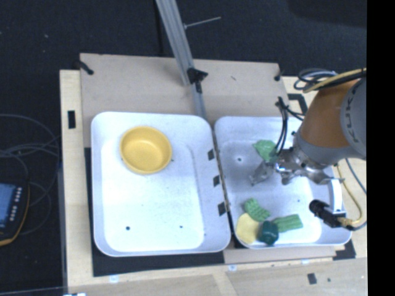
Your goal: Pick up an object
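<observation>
Green is the piece (265,148) seen just beside the claw (271,172), a little above it in the picture, in the right bin (231,134). Nothing is seen held. How wide the claw is cannot be told.

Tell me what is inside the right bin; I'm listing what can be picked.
The right bin holds a light green piece, a ridged green piece, a yellow object, a dark teal object and a green block. The arm covers its right part.
</observation>
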{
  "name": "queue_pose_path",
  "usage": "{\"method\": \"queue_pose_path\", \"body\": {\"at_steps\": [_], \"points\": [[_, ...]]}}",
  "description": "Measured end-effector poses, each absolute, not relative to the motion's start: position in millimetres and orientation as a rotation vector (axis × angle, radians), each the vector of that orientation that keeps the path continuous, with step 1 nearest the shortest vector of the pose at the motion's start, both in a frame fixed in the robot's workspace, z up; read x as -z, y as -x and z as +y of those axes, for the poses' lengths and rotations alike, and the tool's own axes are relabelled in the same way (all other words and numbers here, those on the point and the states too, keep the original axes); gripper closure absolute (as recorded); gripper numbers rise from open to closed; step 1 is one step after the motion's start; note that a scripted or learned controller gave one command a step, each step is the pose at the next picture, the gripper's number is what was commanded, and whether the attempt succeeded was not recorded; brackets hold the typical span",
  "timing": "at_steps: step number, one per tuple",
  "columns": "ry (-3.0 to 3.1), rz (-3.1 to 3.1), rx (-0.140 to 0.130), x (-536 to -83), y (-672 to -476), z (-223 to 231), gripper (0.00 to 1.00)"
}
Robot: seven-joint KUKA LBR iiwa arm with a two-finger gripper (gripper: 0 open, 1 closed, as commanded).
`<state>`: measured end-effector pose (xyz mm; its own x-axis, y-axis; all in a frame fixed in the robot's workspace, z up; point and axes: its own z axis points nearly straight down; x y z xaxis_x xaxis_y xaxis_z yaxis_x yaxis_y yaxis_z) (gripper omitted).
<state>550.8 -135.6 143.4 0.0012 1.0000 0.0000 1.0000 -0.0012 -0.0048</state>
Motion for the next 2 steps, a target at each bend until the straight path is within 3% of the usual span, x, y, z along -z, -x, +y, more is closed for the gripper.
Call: {"method": "queue_pose_path", "body": {"at_steps": [1,2], "points": [[2.222,-2.220,-0.003,-99.3,-550.3,-136.2,0.00],[2.224,-2.221,0.004,-111.8,-551.7,-136.1,1.00]]}}
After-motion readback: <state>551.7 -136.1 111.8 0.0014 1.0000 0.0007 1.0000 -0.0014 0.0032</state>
